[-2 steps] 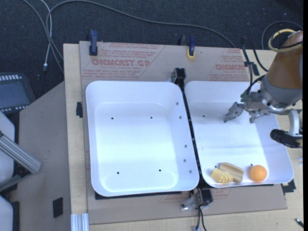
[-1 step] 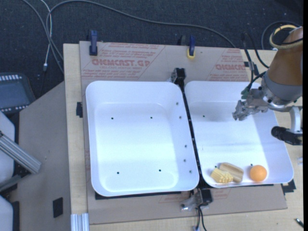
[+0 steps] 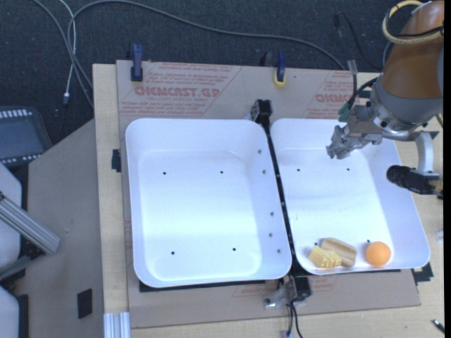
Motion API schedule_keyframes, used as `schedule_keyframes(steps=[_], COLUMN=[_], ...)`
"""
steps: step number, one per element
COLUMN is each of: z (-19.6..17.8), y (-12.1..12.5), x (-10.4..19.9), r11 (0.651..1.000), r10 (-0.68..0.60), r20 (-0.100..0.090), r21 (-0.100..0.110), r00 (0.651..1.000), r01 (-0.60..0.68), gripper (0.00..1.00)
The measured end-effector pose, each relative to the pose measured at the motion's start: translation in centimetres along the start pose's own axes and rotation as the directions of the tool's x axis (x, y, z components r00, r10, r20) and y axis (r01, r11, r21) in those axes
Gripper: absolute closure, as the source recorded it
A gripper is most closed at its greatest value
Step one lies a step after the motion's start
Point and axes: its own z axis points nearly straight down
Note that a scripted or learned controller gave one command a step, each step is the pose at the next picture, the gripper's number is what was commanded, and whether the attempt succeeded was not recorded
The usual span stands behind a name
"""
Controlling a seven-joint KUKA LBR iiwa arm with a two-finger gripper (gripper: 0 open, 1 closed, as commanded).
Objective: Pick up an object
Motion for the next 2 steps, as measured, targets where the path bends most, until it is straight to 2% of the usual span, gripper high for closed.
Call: schedule_keyframes(steps=[1, 2], z=[-1.7, 2.3], y=[2.2, 0.8], x=[5.4, 2.5], r11=[1.000, 1.000], r10=[0.001, 0.007], r20=[0.000, 0.000], r21=[0.004, 0.009], r00=[1.000, 1.000], r01=[-0.001, -0.007], gripper=[1.00, 1.00])
